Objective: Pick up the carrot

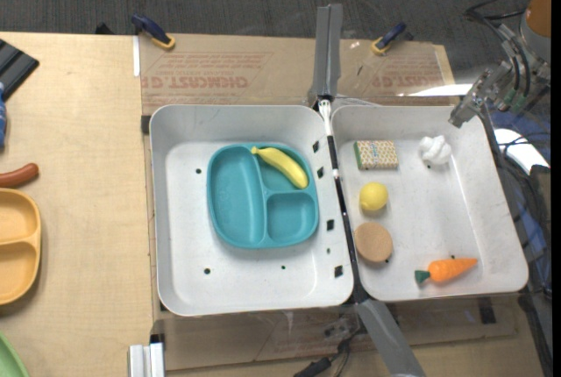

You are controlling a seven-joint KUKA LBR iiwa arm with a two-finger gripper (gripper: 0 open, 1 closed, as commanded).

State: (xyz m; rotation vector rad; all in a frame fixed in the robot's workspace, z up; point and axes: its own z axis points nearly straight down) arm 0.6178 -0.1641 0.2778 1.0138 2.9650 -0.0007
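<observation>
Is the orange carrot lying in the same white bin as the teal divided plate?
No, the orange carrot lies in the right white bin; the teal divided plate is in the left.

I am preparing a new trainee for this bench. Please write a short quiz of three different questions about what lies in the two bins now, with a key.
1. True or false: the carrot lies in the same bin as the banana.
2. Which thing lies nearest the carrot? A) the lemon B) the round tan disc C) the white crumpled thing
3. Fill in: the banana rests on the teal ____.

Key: 1. False; the carrot is in the right bin, the banana in the left bin. 2. B. 3. Divided plate.
</observation>
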